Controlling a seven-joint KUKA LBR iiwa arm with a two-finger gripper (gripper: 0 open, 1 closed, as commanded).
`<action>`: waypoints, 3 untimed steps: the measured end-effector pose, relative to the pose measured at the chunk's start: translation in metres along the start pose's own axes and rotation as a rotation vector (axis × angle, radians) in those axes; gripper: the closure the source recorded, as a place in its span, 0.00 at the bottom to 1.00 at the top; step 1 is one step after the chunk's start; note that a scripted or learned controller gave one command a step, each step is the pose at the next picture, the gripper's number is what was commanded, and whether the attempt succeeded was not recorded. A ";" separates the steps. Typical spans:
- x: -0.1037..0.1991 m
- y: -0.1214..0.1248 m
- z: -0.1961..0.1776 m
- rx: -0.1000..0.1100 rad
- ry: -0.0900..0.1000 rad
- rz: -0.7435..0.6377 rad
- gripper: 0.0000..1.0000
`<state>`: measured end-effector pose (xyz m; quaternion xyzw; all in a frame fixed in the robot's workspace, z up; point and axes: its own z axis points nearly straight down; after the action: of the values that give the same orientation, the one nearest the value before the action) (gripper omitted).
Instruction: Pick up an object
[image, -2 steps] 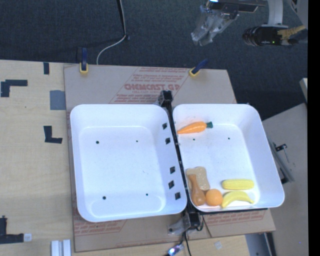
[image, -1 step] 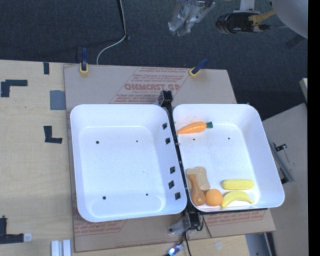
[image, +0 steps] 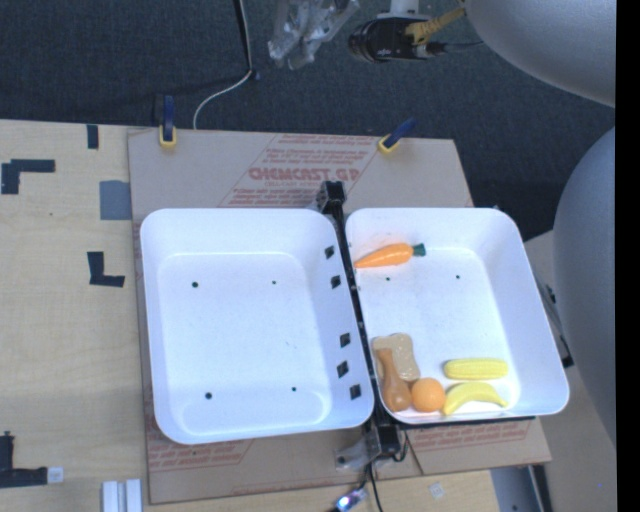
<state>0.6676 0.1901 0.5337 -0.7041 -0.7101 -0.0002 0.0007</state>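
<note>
A carrot (image: 385, 256) lies at 11 o'clock in the right bin (image: 520, 300), against the divider; a bread piece (image: 394, 368), orange (image: 427, 396) and two bananas (image: 476, 385) cluster at 6 o'clock. The gripper (image: 300, 32) hangs blurred at 12 o'clock above the cardboard (image: 290, 170); its grasp cannot be told.

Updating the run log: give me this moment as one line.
gripper: above bench, outside bins, nothing seen held | right bin: carrot, orange, two bananas | pick: not done

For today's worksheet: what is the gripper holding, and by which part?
Cannot be told: the gripper is blurred, far above the bins.
</note>
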 end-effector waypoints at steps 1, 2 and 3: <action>-0.004 0.000 -0.011 0.000 -0.003 0.004 1.00; -0.003 0.000 -0.020 0.001 -0.004 0.002 1.00; -0.002 0.000 -0.030 0.001 -0.005 0.001 1.00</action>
<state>0.6679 0.1885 0.5636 -0.7044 -0.7098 0.0019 -0.0006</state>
